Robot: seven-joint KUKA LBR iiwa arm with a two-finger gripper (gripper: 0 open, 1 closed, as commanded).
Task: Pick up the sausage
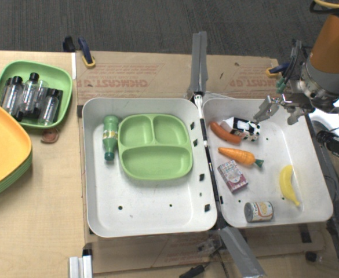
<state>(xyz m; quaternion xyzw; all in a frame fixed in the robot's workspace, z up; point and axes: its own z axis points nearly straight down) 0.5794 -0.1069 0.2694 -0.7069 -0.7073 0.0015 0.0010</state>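
Note:
The sausage (225, 132) is a short red-orange link lying in the upper left part of the right bin (314, 210). It touches a black-and-white toy cow (246, 128) on its right side. My gripper (280, 111) hangs over the bin's upper right area, to the right of the sausage and the cow and apart from both. Its two fingers (265, 110) are spread open and hold nothing.
The right bin also holds a carrot (239, 155), a pink box (233, 176), a can (258, 211) and a banana (289, 185). In the left bin (152, 210) lie a green divided plate (155, 146) and a green bottle (109, 136). A green tray of bottles (32, 94) and orange plates (4, 155) sit far left.

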